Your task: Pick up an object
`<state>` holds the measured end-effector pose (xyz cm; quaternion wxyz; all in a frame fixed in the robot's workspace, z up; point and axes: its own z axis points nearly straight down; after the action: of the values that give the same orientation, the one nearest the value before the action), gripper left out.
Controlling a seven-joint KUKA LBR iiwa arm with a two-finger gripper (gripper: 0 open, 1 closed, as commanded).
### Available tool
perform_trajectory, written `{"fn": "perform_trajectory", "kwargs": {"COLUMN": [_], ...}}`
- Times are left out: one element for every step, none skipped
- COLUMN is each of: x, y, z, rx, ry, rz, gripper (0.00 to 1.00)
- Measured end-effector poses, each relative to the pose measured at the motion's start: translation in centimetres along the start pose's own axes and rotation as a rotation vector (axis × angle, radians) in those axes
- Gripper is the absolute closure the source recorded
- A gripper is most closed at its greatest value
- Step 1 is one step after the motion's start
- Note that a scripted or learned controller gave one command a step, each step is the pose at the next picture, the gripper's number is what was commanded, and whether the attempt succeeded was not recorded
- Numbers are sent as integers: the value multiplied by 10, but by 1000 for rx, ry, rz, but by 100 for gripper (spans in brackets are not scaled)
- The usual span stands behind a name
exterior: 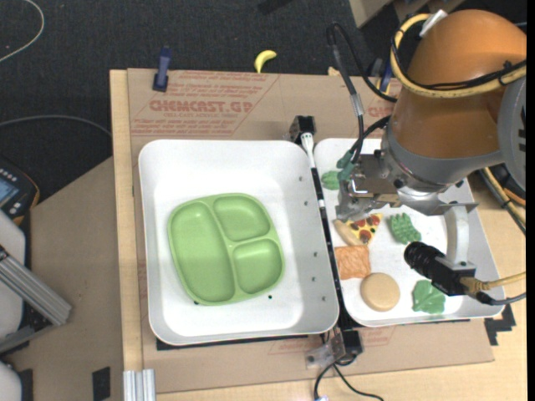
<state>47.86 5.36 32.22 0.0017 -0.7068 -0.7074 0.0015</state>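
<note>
While the claw [361,192] hangs low in the right bin [489,306], its grip state cannot be told.

Just below it lies a pizza slice [358,229], then a salmon piece [352,261] and a bun [380,291]. Best to centre squarely over the slice and descend straight, clear of the bin's wall.

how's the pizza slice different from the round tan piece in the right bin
The pizza slice is a wedge with red and dark toppings; the round tan piece is a plain disc of one colour. The pizza slice lies higher in the view, close under the arm's wrist, while the round tan piece lies near the bin's front edge, apart from the arm. Both are small toy foods lying flat in the right bin, near its left wall.
</note>
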Motion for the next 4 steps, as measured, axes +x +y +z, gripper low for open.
{"fn": "perform_trajectory", "kwargs": {"x": [39,32,111,142], "y": [0,-1,0,1], "z": [-223,-95,19,-128], "rx": [-26,8,7,-21], "ry": [5,-3,-2,8], "rz": [-4,3,-6,-5], "gripper": [100,100,100,100]}}
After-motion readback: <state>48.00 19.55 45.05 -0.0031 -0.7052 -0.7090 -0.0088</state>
